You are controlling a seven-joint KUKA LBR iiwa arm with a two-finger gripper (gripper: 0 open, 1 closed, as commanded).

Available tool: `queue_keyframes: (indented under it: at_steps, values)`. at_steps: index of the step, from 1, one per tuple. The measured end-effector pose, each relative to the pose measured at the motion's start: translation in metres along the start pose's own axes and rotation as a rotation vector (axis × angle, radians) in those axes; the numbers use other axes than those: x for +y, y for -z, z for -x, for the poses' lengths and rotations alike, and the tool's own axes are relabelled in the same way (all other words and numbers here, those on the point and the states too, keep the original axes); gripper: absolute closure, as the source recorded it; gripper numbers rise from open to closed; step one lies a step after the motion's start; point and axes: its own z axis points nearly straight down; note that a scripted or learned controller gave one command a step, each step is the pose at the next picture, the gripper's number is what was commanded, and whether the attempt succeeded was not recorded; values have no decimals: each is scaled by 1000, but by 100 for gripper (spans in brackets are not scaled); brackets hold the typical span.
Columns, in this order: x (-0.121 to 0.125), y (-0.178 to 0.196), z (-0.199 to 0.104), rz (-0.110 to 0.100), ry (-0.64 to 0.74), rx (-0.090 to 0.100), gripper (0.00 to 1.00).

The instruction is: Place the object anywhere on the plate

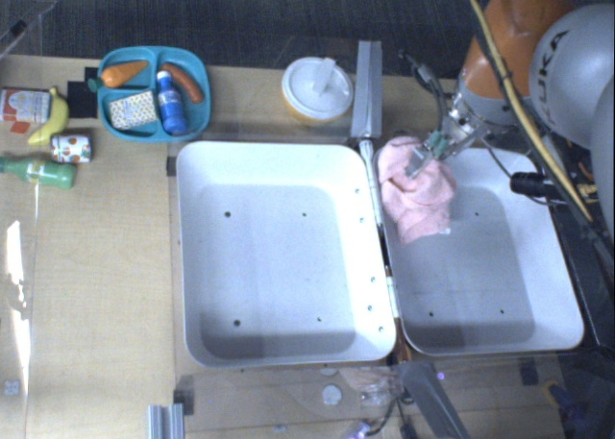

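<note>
The cloth point(415, 192) is soft pink. It lies in a white bin point(538, 312), and the other bin point(279, 255) is white too, with tiny dark dots. The arm point(567, 53) is grey with an orange band point(504, 19). The tabletop point(86, 303) is pale tan wood. The tray point(197, 72) is bright blue, with an orange carrot point(125, 72) and a blue bottle point(171, 106) in it. The banana point(53, 118) is yellow. A green bottle point(38, 171) lies nearby. The round lid point(317, 86) is white over yellow.

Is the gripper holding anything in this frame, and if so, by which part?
Cannot be told. The gripper sits on the upper edge of the pink cloth in the right bin, but a grasp isn't discernible.
</note>
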Motion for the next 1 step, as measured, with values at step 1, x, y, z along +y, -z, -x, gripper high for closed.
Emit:
queue_keyframes:
  at_steps: [1]
  values:
    - [3,41,-1,1,7,0,100]
